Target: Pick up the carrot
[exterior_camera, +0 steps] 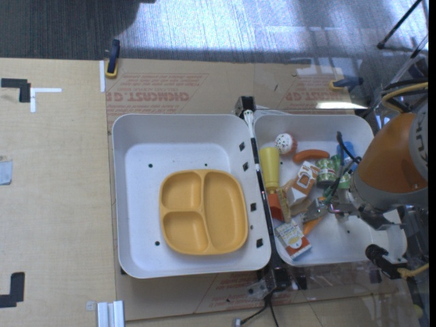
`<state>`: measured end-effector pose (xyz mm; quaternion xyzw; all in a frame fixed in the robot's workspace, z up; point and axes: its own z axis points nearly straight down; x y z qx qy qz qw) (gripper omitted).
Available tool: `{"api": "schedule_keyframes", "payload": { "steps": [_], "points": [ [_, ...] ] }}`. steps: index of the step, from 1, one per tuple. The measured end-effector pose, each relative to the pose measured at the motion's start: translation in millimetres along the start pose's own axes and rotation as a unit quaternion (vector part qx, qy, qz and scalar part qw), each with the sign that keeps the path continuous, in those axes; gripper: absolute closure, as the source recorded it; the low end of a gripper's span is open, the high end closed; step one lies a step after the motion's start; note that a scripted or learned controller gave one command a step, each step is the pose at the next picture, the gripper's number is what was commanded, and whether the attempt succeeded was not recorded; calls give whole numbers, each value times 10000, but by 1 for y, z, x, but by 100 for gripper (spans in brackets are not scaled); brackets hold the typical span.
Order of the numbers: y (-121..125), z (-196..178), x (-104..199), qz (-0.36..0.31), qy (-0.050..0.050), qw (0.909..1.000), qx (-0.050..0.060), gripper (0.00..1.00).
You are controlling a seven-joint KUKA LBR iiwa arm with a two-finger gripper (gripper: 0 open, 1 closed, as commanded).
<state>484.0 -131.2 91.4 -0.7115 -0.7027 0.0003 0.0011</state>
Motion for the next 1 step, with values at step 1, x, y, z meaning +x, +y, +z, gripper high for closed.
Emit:
{"api": "schedule_keyframes", "payload": {
  "steps": [1],
  "points": [
    [2,-9,-1,30,-7,10000,-14,100]
  ]
}}
